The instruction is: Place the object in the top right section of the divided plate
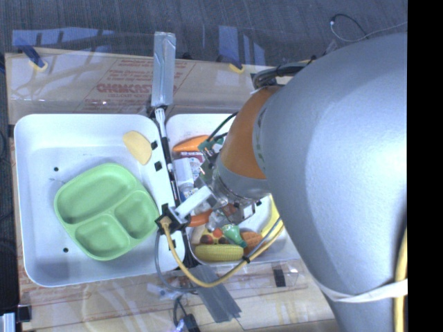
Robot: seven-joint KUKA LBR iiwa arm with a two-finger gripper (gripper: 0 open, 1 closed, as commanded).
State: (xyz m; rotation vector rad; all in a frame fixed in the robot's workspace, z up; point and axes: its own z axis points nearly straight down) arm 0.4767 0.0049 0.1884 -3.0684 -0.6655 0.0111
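Status: divided plate (105,209) in left bin (28,185), all sections bare, placing not done; arm over right bin (201,124) w/ toy food pile (220,244); jaws state can't tell; object unidentified, prob. among pile.

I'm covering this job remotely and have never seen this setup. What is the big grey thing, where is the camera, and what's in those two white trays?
The camera sits above the bench and looks down at a slant. The big grey shape with an orange band is the robot arm, reaching in from the right. Its gripper hangs low over the right bin, but the arm hides too much for me to say whether it holds anything.

The left bin holds a green divided plate with three sections, and a small pale yellow object lies beside the plate, near the bin's upper right corner.

The right bin holds a pile of small items: an orange object, a clear bottle and a yellow banana-like piece among mixed toy food.

Nothing lies on the plate yet.
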